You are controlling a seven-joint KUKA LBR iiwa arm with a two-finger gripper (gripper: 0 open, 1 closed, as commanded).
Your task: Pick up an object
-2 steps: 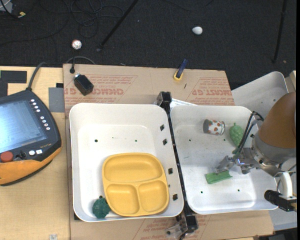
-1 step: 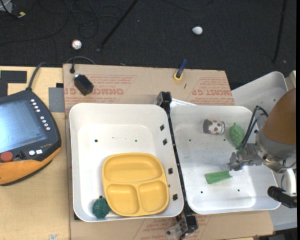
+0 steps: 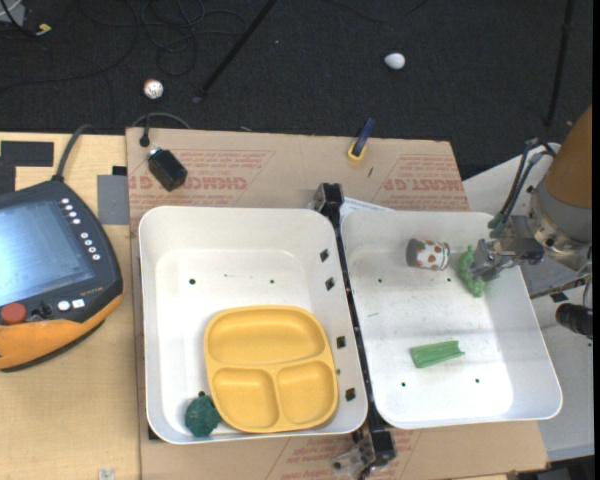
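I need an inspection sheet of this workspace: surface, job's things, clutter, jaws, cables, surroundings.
Surface: two white bins, left bin and right bin, on cardboard.
Job's things: yellow divided plate and dark green lump in left bin; green block, small cup and green object in right bin.
Clutter: black box, blue-yellow tool.
Jaws: gripper over the green object; state unclear.
Cables: black cables on the floor.
Surroundings: teach pendant at left.
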